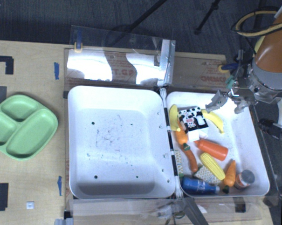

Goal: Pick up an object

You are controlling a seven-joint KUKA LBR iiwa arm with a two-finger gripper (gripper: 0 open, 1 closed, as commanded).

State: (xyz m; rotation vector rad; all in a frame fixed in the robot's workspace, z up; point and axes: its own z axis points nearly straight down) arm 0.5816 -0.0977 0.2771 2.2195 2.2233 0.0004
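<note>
The claw [228,102], fingers spread and holding nothing, hovers over the right bin [259,152] at its 12 o'clock rim. A banana [214,120] lies just at the claw's 7 o'clock, among toy food crowding the bin on the worktop [30,77].

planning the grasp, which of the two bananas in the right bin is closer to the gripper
The banana to the right of the black-and-white box, just below the gripper. The other banana lies against the bin's left wall, beyond the box.
</note>
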